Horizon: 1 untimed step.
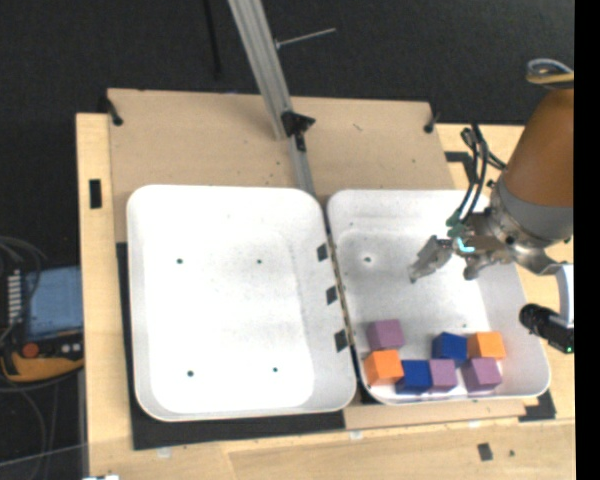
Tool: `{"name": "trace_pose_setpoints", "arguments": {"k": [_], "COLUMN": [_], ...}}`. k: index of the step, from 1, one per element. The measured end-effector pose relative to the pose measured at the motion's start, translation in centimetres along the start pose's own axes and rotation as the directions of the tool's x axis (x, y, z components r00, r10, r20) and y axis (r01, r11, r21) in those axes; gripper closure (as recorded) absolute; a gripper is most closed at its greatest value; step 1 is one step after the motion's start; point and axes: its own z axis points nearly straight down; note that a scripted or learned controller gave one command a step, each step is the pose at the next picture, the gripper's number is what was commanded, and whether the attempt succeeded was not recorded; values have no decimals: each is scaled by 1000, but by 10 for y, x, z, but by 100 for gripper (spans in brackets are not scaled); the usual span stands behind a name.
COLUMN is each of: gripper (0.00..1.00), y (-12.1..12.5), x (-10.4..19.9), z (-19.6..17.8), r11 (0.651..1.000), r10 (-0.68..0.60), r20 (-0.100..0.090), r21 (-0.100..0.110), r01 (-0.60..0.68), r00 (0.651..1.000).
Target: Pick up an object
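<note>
Where the right bin (432, 216) nears the counter's (280, 448) front edge, seven blocks cluster: two orange (384, 365), two blue (416, 375), three purple (385, 332). Farther back, above the bin's bare middle, the fingers (432, 257) hang slightly parted, holding nothing. Left bin (230, 298) alongside.

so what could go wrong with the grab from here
The small coloured blocks sit packed together along the right white bin's near edge: the purple block touches the orange block, so the claw may nudge neighbours or pinch two. Blocks near the bin wall, like the blue block, leave little room for it.
</note>
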Motion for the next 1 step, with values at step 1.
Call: {"name": "trace_pose_setpoints", "arguments": {"k": [1], "gripper": [0], "y": [1], "x": [0], "z": [-2], "r11": [1000], "r10": [3], "r20": [1], "r21": [-5], "r01": [-3], "r00": [1000]}}
